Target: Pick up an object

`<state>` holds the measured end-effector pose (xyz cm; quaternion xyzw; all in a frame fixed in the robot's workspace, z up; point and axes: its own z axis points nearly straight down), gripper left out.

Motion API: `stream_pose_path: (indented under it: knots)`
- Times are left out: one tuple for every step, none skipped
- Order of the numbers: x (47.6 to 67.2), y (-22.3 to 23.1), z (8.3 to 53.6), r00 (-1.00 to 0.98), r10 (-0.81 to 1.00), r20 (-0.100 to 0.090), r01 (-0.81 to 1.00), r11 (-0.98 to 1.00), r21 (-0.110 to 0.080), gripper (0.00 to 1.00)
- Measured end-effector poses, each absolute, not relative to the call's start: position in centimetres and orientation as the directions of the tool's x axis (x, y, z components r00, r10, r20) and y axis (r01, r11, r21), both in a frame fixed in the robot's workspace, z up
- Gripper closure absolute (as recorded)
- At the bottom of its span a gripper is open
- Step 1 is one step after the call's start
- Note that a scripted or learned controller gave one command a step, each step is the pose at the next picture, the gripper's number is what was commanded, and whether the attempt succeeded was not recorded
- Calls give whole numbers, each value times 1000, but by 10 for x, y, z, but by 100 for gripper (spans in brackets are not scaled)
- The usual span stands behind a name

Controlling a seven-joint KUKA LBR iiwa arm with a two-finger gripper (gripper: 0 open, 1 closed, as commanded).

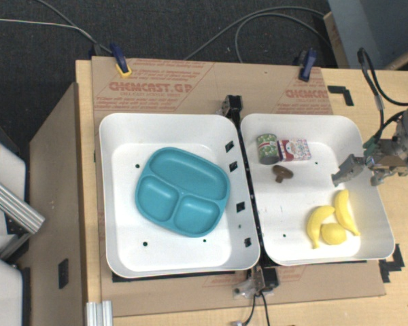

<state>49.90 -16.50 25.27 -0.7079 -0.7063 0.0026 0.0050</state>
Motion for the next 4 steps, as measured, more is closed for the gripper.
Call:
stream_pose_path:
  knots:
    - [501, -165, 257, 0, 1000, 1, 1000, 0, -1, 0]
    - [491, -162, 205, 0, 1000, 3, 1000, 0, -7, 0]
    - [499, -157, 154, -1, 1000, 4, 1000, 1, -7, 0]
    - [499, -157, 111, 0, 1000, 3, 1000, 0, -7, 0]
